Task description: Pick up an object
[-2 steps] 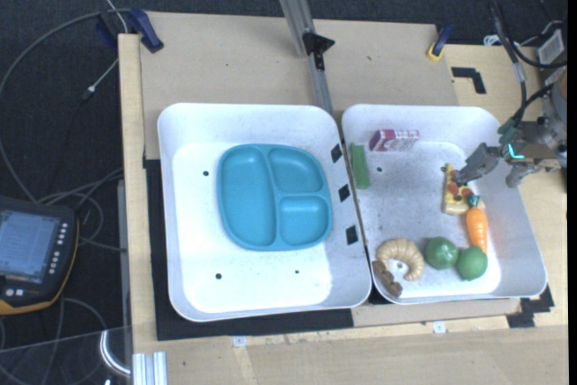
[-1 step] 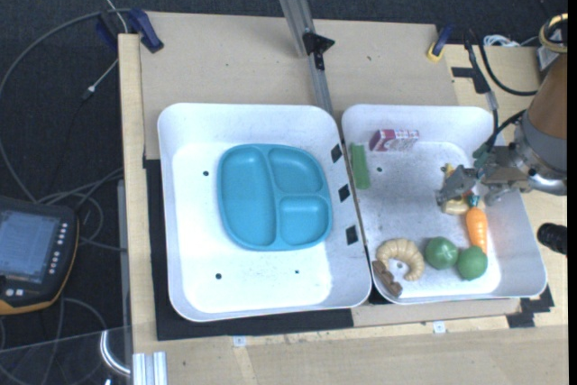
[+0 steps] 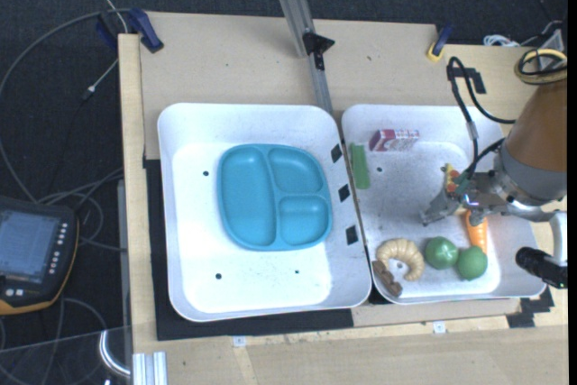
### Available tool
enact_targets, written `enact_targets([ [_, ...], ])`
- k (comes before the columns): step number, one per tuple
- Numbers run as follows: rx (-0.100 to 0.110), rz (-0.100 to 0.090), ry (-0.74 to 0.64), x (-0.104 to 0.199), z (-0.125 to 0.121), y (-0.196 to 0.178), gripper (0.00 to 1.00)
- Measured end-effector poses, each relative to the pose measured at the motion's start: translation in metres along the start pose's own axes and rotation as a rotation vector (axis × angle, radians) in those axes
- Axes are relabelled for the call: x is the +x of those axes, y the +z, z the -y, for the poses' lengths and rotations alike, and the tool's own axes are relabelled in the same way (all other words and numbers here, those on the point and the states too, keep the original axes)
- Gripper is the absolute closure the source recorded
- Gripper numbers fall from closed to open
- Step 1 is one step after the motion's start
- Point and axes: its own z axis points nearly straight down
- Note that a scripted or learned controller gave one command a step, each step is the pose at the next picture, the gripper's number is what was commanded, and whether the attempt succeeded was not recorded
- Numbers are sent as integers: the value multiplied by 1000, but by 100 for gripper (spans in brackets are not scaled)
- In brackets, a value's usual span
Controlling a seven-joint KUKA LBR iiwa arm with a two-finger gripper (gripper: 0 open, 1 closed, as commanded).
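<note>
1. In the left bin (image 3: pixel 180 194), I saw a blue divided plate (image 3: pixel 273 197), untouched.
2. In the right bin (image 3: pixel 406 117), the gripper (image 3: pixel 448 198) hung low; I couldn't tell its state.
3. An orange carrot (image 3: pixel 478 233) lay just beside it; I judged the grasp pending, needing descent and closure.

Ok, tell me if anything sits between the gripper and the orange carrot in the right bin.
Nothing visible does. The gripper hangs over the right bin, and the orange carrot lies right beside it, toward the arm, with no object between them. The two green balls and the croissant lie nearer the front rim, off that line.
</note>
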Motion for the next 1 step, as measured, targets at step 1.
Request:
enact_targets([
  [1, -1, 0, 0, 3, 7, 60, 0],
])
